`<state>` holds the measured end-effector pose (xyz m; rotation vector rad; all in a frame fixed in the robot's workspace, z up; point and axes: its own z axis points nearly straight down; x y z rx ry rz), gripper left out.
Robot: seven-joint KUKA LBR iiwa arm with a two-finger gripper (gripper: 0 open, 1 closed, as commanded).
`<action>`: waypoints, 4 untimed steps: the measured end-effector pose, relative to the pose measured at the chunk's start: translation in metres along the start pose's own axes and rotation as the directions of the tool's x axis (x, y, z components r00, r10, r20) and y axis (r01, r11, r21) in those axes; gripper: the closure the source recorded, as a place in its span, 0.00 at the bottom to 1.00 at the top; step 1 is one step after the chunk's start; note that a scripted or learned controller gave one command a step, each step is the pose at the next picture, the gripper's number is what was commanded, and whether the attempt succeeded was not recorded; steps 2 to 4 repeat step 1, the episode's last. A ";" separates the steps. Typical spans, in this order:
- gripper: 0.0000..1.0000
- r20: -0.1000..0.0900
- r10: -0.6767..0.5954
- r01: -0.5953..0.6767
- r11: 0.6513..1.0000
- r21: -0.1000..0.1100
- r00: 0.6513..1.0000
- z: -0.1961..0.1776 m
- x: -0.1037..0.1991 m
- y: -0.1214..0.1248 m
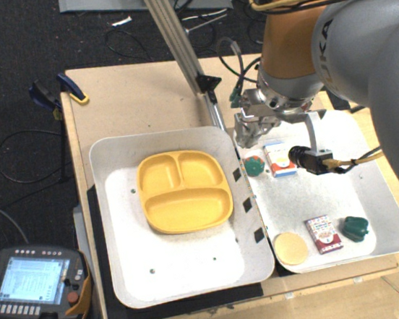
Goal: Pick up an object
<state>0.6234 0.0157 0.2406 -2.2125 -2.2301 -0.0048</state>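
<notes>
Gripper (249, 135) hangs in the frame's upper middle, near a green ball (253, 165). Yellow tray (185, 190) sits left. I cannot tell its grip.

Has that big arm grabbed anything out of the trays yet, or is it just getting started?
Nothing looks picked yet. The gripper hangs over the right bin, above a small green object. The red box, green pepper and yellow plate lie untouched. Grasping and lifting remain.

I'm looking at a robotics lab: a teach pendant (35, 285) glows on the dark floor left of my plywood bench (133, 102), loose cables (234, 8) trail behind it, and an aluminium camera mast (176, 38) slants up overhead.
</notes>
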 end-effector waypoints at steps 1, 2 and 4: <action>1.00 0.001 0.000 0.000 1.000 0.001 1.000 0.011 0.054 0.013; 1.00 0.001 0.000 0.000 1.000 0.001 1.000 0.011 0.054 0.013; 1.00 0.001 0.000 0.000 1.000 0.001 1.000 0.011 0.054 0.013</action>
